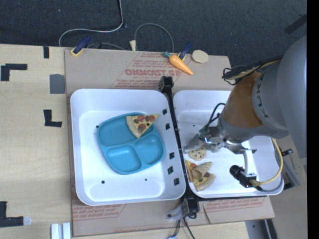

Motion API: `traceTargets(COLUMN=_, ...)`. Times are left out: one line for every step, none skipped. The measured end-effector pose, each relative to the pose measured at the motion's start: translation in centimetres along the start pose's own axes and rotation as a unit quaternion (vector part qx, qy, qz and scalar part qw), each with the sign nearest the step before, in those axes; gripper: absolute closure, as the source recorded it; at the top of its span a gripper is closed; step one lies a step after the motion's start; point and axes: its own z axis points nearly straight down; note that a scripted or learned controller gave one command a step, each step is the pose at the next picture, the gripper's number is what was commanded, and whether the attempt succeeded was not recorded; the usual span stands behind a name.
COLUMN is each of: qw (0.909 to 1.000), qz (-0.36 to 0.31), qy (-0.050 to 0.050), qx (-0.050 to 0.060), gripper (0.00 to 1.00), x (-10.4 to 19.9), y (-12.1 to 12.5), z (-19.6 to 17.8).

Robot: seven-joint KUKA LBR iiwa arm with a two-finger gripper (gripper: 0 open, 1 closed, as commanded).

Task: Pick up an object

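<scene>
Left bin [79, 133]: blue divided plate [130, 146] near the middle, a toy pizza slice [141, 124] lying across its upper compartment, white floor bare all round it. Behind the bins, on the cardboard: a toy carrot [180, 63] and, just beside it, a round pale disc [200, 57], both well apart from the arm.

Right bin [219, 99]: a cookie-like piece with dark spots [197, 154] near the divider, and below it a heap of tan food pieces [201, 175], the two near each other and close to the bin's left wall. Gripper [198, 142] low inside this bin, just above and beside the spotted cookie; impossible to tell whether clenched or released, and nothing visibly caught in it.

Step in hand, by the look of it: the descent or the grasp on the cookie, not yet a lift. Next move likely calls for a firm close on that piece and a straight rise, clear of the divider wall at the left. Little room on that side; open floor to the right, under the arm.
</scene>
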Motion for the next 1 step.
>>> traceTargets(qw=1.0000, qz=-0.002, qy=0.000, qx=-0.001, gripper=0.00, x=-0.49, y=8.00, z=-1.00)
